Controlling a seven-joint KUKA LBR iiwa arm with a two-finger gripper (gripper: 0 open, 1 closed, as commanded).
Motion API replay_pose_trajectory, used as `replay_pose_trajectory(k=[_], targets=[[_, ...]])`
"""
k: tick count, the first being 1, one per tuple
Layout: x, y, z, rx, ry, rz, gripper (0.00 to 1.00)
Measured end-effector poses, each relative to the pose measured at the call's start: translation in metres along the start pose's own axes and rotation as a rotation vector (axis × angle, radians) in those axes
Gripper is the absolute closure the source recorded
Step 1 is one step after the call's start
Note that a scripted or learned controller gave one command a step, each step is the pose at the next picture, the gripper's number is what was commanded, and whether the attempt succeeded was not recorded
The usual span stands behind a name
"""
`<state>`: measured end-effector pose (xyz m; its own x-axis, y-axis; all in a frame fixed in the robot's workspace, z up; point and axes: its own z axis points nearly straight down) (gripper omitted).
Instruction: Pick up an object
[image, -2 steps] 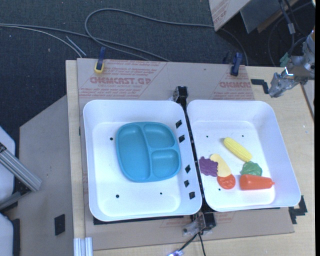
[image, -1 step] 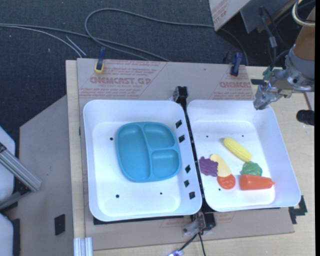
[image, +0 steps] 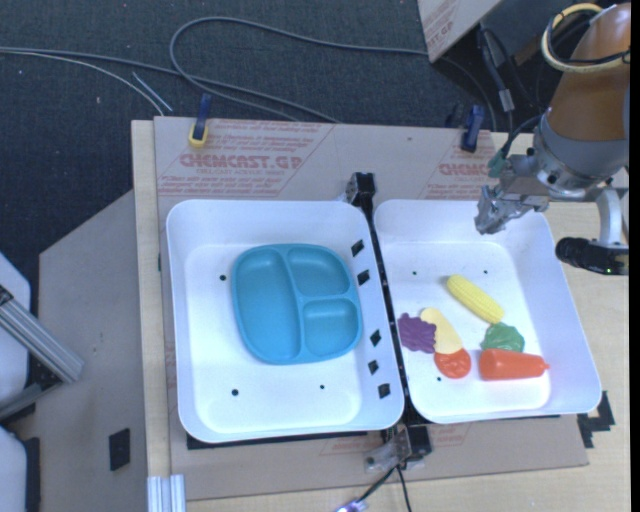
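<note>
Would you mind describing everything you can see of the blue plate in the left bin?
The blue plate is a light blue, smooth, plastic-looking tray with rounded corners, split by raised ridges into three compartments: one large section along its left and two smaller ones on its right. It lies flat, right side up and slightly rotated, near the middle of the left bin, resting on the bin's white floor. It holds nothing, and nothing else touches it.

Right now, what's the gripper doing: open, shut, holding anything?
Gripper: above the right bin's far edge, nothing seen between its fingers; open or shut cannot be told.
</note>
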<state>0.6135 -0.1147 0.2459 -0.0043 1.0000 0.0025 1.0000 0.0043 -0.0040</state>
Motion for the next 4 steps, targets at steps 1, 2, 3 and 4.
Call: replay_pose_trajectory(k=[1,2,3,4], targets=[[0.037,-0.022,-0.001,-0.001,-0.001,0.001,1.0],[0.081,-0.051,-0.006,0.0,0.0,0.0,1.0],[0.131,-0.072,0.012,0.002,0.001,-0.001,1.0],[0.179,-0.095,0.024,0.002,0.0,-0.001,1.0]])
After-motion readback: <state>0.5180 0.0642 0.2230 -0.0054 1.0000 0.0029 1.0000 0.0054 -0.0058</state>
